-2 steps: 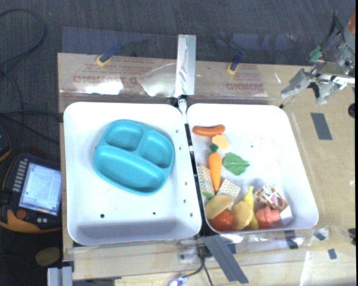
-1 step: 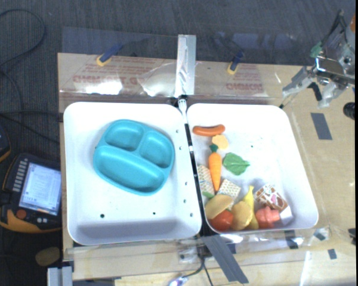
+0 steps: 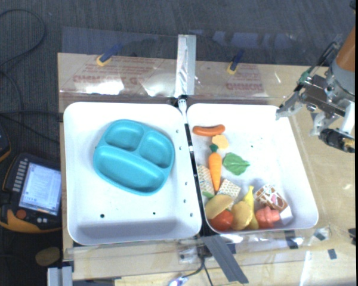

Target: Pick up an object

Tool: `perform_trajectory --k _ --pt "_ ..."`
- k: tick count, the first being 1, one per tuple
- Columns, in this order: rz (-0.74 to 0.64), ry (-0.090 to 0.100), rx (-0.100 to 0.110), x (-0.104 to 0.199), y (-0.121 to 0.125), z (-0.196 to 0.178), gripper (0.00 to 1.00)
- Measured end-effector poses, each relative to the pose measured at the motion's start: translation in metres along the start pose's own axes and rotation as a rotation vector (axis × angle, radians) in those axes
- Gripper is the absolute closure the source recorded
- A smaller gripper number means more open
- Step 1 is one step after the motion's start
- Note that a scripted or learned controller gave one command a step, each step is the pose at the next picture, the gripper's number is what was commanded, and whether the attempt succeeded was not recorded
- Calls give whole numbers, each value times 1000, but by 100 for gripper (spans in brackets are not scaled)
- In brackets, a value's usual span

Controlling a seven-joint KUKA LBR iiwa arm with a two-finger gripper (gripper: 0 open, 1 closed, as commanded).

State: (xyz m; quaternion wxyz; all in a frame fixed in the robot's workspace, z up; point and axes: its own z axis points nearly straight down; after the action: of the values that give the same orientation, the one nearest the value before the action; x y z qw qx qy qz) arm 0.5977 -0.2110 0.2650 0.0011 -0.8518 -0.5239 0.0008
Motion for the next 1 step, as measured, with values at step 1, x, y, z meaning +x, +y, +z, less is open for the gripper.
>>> perform_trajectory --k 1 --pt "58 -2 1 -1 -27 74 0"
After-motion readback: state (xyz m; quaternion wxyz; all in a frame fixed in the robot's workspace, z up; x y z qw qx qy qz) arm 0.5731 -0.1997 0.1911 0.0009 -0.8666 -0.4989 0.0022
